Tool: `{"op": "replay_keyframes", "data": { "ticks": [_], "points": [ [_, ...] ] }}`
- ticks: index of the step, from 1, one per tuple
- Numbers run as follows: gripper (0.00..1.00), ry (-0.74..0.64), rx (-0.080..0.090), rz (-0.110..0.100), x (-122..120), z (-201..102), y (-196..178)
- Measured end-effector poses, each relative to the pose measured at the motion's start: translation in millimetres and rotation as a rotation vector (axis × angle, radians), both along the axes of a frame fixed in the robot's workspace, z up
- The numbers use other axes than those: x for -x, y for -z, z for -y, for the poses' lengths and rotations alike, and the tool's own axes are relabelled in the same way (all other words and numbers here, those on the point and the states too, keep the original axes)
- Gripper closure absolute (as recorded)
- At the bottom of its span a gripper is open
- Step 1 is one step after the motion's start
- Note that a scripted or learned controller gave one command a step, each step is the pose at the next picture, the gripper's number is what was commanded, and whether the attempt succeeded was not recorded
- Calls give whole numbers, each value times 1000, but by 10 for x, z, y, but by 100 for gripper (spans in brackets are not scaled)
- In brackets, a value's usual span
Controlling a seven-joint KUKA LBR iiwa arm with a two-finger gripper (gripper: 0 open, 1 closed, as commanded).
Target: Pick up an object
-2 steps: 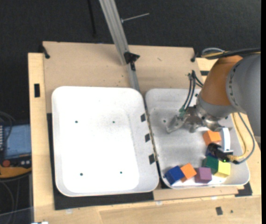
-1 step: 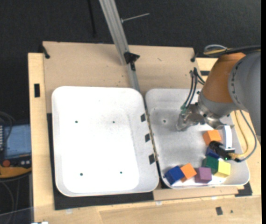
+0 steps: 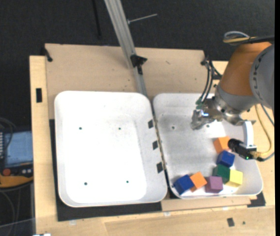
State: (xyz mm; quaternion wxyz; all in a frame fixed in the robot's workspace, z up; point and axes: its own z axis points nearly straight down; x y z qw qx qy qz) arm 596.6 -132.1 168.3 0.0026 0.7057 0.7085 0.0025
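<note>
While hanging above bare floor in the upper part of the right bin [image 3: 171,107], gripper [image 3: 199,119] carries nothing visible; cannot tell how the fingers stand; judged as the approach step, nothing picked yet. Cubes clustered toward that bin's lower right: orange cube [image 3: 221,143], blue cube [image 3: 226,158], green cube [image 3: 222,171]; next calls for shifting toward one, then descending over it.

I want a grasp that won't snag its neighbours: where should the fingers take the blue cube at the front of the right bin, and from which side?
Probably from straight above. The blue cube ends the row, touching the orange cube on its right, near the bin's front wall. Grip its near and far faces; those look freest.
</note>
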Motion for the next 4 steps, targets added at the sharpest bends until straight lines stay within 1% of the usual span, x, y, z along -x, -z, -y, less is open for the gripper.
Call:
{"op": "replay_keyframes", "data": {
  "ticks": [1, 2, 3, 4],
  "points": [
    [100, 0, 1, 2, 19, 38, -638],
    [100, -1, 0, -2, 6, 45, -946],
    [100, -3, -1, -6, 28, -555, -935],
    [100, -3, -2, -7, 98, -1038, -975]
  ]
}}
